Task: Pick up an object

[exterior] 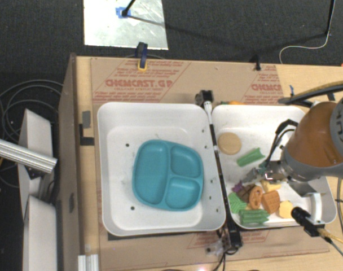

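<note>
The right bin holds several small toy foods. A tan round disc lies near its left wall, with a green piece just to the right of it. At the bin's front sit a brown pretzel-like piece, an orange piece, a yellow piece and two green pieces. My gripper hangs low over this front cluster, just above the pretzel-like piece. The arm's orange band and grey wrist hide the bin's right part.
The left bin carries a teal divided plate. A black divider runs between the bins. Cables run over the arm at the right. A black-tipped part sticks out near the right bin's front rim.
</note>
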You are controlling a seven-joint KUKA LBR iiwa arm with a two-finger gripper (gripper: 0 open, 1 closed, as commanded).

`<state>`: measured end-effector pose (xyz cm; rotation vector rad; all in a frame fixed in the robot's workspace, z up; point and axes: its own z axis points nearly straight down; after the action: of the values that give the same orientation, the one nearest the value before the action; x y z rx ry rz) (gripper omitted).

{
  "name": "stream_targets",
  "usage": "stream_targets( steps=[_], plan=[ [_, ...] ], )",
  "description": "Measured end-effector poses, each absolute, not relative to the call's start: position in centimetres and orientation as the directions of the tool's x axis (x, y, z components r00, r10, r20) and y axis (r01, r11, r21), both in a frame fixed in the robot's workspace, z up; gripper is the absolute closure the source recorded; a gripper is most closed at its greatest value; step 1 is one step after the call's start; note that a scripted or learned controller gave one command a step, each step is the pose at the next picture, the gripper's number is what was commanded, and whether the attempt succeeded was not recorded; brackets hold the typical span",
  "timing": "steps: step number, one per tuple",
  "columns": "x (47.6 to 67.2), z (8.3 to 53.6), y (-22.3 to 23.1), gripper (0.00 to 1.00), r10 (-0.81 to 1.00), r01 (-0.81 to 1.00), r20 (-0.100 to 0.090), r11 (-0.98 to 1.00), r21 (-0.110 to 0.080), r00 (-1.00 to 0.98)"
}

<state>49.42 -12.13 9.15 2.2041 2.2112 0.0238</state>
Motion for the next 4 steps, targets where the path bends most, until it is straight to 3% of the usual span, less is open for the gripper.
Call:
stream_targets(
  steps=[1,2,3,4],
  plan=[
    [49.6,10.2,-12.2,1.0,1.0,1.0,-0.008,0.004,0.031,-0.004],
    [49.5,10.1,-12.2,0.0,1.0,1.0,-0.008,0.004,0.03,-0.004],
    [53.5,8.4,-15.3,0.0,1.0,1.0,-0.002,0.004,0.005,-0.004],
    [61.1,8.6,-13.2,0.0,1.0,1.0,-0.002,0.008,0.009,-0.008]
  ],
)
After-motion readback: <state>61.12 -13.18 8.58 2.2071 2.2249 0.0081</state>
